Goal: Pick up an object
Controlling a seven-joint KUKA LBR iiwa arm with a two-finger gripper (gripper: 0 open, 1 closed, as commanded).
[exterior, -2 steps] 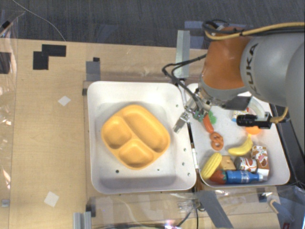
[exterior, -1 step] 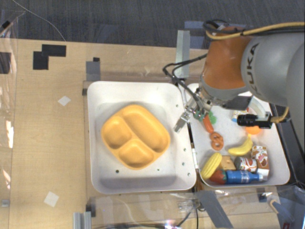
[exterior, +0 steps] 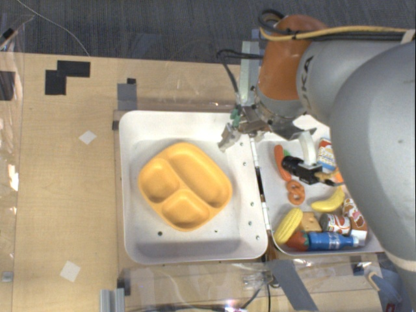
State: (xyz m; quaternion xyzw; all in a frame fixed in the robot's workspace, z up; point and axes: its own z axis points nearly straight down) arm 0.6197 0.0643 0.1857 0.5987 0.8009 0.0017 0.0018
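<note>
Looks like the approach step: gripper (exterior: 229, 137) hangs at the bins' divide (can't tell its grip state), nothing held; corn (exterior: 288, 225) lies below-right of it, so next it needs repositioning

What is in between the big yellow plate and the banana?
In the camera view, between the yellow plate and the banana run the two bins' white walls, side by side, then an orange ring lying in the right bin.

yellow plate (exterior: 184, 184) in left bin (exterior: 130, 174), tool (exterior: 235, 132) above
</note>
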